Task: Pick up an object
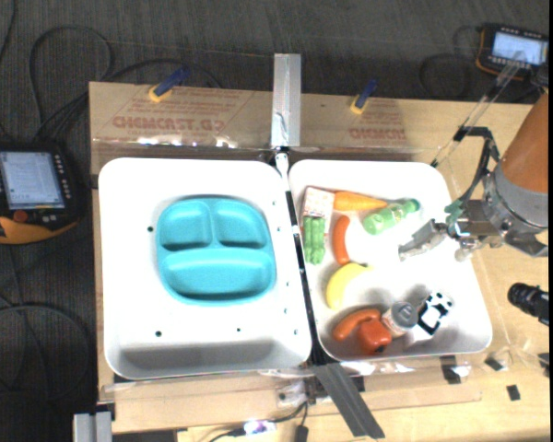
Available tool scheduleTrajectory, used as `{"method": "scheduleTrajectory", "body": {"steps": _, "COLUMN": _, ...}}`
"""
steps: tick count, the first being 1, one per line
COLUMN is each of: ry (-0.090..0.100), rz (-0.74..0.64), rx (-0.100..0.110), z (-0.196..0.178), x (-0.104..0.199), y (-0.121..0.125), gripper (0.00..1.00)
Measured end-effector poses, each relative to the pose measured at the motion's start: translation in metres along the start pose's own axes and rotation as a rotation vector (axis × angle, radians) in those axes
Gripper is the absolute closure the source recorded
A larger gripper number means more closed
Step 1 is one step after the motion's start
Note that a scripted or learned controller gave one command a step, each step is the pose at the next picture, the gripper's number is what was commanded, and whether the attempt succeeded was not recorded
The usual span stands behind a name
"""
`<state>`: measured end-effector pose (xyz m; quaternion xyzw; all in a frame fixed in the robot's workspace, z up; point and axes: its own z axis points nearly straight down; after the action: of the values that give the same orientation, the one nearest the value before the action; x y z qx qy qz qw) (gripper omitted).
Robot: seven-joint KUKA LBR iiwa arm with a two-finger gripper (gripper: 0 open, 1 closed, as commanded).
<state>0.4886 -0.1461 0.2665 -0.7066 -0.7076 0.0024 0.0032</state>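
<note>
The right bin (pixel 461 201) holds several toy foods. An orange carrot (pixel 355 200) and a green bottle (pixel 390 215) lie at the back, with a green pod (pixel 313 238) and a red-orange pepper (pixel 340 236) beside them. A yellow banana (pixel 343 282) lies mid-bin. At the front sit a red tomato-like piece (pixel 361 329), a grey bottle (pixel 404 316) and a black-and-white object (pixel 434 310). My gripper (pixel 435 247) hovers over the bin's right side, open, with nothing between its fingers. It is right of the banana and above the black-and-white object.
The left bin (pixel 129 330) carries a blue divided plate (pixel 217 247). A metal divider post (pixel 287 99) stands behind the seam between the bins. Cables and a pendant (pixel 23 191) lie on the floor at left.
</note>
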Motion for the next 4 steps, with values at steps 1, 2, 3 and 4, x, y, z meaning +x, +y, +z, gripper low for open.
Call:
{"method": "scheduleTrajectory", "body": {"steps": 1, "ry": 0.0, "rz": -0.031, "rx": 0.001, "z": 0.087, "x": 0.082, "y": 0.026, "gripper": 0.0}}
{"method": "scheduleTrajectory", "body": {"steps": 2, "ry": -0.001, "rz": -0.158, "rx": -0.008, "z": 0.175, "x": 0.036, "y": 0.067, "gripper": 0.0}}
{"method": "scheduleTrajectory", "body": {"steps": 3, "ry": 0.001, "rz": -0.156, "rx": -0.006, "z": 0.168, "x": 0.035, "y": 0.068, "gripper": 1.0}}
{"method": "scheduleTrajectory", "body": {"steps": 4, "ry": -0.001, "rz": 0.098, "rx": 0.001, "z": 0.087, "x": 0.083, "y": 0.024, "gripper": 1.0}}
